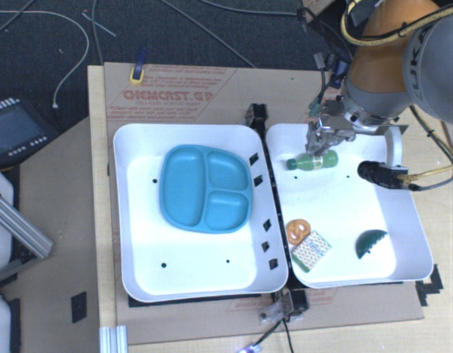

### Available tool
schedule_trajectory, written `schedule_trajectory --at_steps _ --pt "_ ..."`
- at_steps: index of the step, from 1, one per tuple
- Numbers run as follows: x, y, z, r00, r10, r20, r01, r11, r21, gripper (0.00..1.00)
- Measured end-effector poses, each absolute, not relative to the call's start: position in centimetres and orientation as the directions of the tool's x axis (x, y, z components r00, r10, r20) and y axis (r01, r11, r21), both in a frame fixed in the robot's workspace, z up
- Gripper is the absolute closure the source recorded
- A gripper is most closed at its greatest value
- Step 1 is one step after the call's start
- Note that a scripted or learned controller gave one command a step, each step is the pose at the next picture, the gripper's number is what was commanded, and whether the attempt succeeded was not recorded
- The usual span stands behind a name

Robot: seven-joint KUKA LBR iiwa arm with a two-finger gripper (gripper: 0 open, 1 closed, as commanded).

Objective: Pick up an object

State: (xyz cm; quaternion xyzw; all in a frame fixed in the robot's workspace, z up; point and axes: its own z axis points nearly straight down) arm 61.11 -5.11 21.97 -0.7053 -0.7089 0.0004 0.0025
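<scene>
In the right bin (pixel 403 219), a small green bottle (pixel 312 162) lies on its side near the far left corner. My gripper (pixel 321 141) hangs straight over the bottle, its tip just above or touching the bottle's upper side. Nearer the front of this bin lie a brown pretzel (pixel 298 231), a checkered packet (pixel 312 250) touching it, and a dark green wedge (pixel 371 241) to the right. The arm's orange band (pixel 384 46) and grey wrist hide the bin's far right corner.
A blue divided plate (pixel 206 189) lies in the left bin (pixel 138 219). A black divider with clips (pixel 267 197) separates the bins. A black fitting with a yellow cable (pixel 381 173) hangs over the right bin, right of the bottle.
</scene>
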Motion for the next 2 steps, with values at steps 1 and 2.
schedule_trajectory --at_steps 1,2 --pt "60.0 -0.1 22.9 -0.006 1.0 0.003 1.0 0.006 -0.002 1.0" --pt "57.6 4.9 23.8 -0.006 1.0 0.003 1.0 0.006 -0.003 1.0"
